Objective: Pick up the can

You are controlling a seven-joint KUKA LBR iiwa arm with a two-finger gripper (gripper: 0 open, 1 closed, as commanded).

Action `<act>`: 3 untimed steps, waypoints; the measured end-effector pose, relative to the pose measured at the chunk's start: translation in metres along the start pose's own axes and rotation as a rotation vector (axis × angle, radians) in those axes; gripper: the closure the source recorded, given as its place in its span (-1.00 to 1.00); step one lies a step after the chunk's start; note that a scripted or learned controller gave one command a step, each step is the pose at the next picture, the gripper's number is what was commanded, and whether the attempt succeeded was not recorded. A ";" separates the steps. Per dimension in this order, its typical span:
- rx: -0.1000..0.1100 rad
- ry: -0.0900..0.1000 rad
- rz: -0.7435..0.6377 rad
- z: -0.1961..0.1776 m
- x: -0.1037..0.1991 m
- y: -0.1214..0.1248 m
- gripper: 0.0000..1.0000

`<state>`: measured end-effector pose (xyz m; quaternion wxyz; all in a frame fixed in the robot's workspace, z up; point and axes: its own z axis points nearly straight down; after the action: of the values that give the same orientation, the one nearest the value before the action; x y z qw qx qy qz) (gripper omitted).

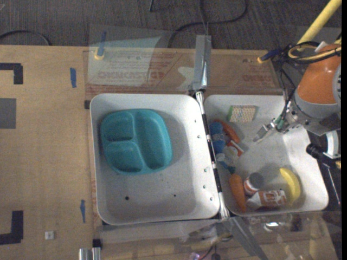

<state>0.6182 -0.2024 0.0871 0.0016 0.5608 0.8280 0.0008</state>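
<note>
The can (267, 198), white with an orange label, lies on its side near the front wall of the right bin (303, 145). It sits between an orange carrot (237, 192) on its left and a yellow banana (292, 183) on its right. My gripper (262, 132) hangs over the middle of that bin, behind the can and well apart from it, pointing left. The grey arm with its orange band (321, 83) comes in from the right. Nothing shows between the gripper's tips.
A checked square pad (242, 113) lies at the back of the right bin, with blue (218, 136) and red (232, 131) items along its left wall. The left bin (162, 199) holds a teal divided plate (136, 140). Cables hang beside the arm at the right.
</note>
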 end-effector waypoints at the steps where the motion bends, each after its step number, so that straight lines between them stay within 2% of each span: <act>1: -0.001 -0.001 -0.373 0.000 -0.013 -0.027 -1.00; 3: -0.002 -0.001 -0.373 0.000 -0.013 -0.027 -1.00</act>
<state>0.5983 -0.2248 0.0873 0.0027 0.3975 0.9176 0.0008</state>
